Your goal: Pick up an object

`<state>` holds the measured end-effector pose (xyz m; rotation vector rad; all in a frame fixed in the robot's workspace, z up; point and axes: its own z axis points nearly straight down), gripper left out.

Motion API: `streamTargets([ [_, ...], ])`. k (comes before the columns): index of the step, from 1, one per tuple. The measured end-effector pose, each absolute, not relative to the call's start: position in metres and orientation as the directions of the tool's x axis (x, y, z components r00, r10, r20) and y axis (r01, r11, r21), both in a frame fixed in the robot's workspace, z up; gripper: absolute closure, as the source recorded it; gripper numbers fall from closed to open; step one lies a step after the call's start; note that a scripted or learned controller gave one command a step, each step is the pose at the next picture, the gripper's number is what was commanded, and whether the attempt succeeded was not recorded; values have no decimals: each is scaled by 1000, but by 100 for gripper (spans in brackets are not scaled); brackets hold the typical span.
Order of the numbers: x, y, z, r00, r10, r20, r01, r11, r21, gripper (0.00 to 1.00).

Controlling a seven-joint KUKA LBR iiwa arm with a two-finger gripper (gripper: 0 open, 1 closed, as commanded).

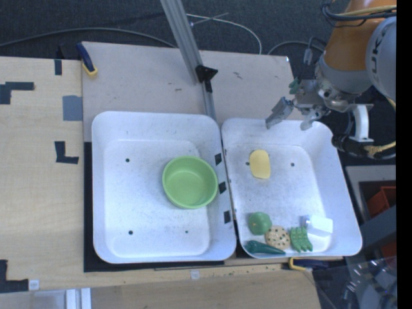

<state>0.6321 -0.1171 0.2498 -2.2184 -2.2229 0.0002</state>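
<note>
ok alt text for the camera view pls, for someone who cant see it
A grey and orange robot arm holds its open gripper above the far edge of the right bin, which contains a yellow object and a cluster of small items near its front. The left bin holds a green bowl.

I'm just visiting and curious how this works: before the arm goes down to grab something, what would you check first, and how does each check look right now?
1. Gripper open: ok, fingers spread with nothing between them.
2. Target exposed: ok, yellow piece lies alone in the right bin.
3. Gripper above target: not ok, it hangs over the bin's far rim.
4. Room around target: ok, the green ball and speckled ball lie apart near the front.
5. Green bowl out of the way: ok, in the left bin.
</note>
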Motion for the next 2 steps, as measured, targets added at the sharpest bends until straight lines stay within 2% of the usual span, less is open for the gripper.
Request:
streamTargets([
  [1,632,-117,250,-2,1000,0,1000,2,-1,0],
  [2,626,-115,205,-2,1000,-1,1000,2,-5,0],
])
